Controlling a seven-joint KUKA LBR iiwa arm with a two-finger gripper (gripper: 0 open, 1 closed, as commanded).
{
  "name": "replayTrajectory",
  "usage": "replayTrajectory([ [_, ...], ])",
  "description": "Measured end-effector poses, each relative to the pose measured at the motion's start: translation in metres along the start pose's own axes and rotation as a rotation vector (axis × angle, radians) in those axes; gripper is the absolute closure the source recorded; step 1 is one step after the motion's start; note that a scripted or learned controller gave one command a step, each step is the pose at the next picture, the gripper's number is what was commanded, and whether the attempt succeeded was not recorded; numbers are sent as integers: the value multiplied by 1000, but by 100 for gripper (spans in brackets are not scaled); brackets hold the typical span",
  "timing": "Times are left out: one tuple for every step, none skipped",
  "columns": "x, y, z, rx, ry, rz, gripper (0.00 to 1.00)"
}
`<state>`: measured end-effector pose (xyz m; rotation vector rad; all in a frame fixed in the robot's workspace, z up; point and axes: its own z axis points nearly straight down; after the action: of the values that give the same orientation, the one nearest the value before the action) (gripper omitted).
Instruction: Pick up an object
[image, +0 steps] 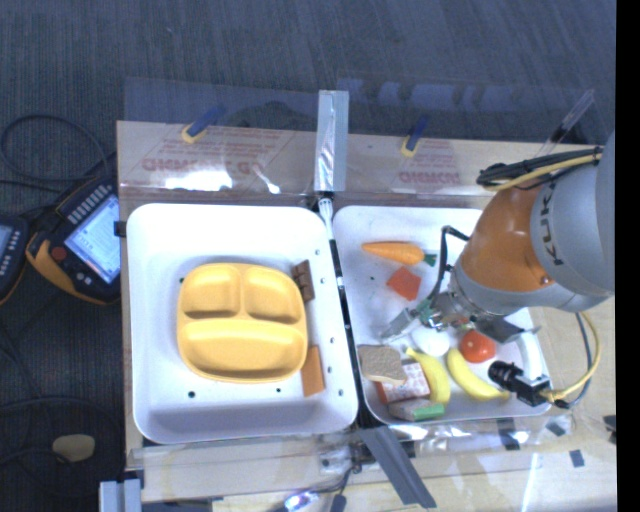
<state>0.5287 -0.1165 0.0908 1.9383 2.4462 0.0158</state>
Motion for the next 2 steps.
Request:
replayTrajectory([
  [-7,78,3,10,2,181,0],
  [-7,78,-3,15,1,179,100],
])
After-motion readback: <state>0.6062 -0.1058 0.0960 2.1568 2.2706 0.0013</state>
